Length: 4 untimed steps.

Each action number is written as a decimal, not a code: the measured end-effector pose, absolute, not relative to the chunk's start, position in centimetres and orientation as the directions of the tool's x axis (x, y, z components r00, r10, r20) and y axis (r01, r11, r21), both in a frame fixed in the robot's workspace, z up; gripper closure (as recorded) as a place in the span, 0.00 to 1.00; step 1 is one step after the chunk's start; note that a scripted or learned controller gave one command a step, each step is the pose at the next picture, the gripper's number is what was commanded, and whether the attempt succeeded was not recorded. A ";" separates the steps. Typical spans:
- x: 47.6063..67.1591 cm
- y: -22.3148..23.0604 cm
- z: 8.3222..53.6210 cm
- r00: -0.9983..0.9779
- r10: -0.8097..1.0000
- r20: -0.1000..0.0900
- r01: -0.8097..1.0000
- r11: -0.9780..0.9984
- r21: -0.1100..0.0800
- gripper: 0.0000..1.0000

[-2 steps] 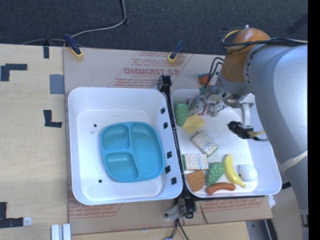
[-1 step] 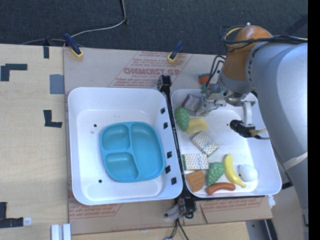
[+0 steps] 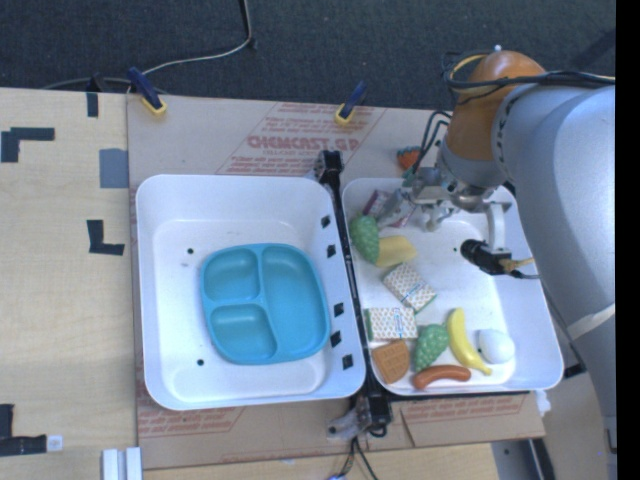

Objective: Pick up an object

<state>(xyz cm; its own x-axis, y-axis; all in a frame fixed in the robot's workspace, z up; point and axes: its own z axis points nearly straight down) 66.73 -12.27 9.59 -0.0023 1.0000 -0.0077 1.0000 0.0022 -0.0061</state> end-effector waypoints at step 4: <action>66.7 -11.4 8.8 0.002 1.000 -0.015 1.000 -0.002 -0.008 0.00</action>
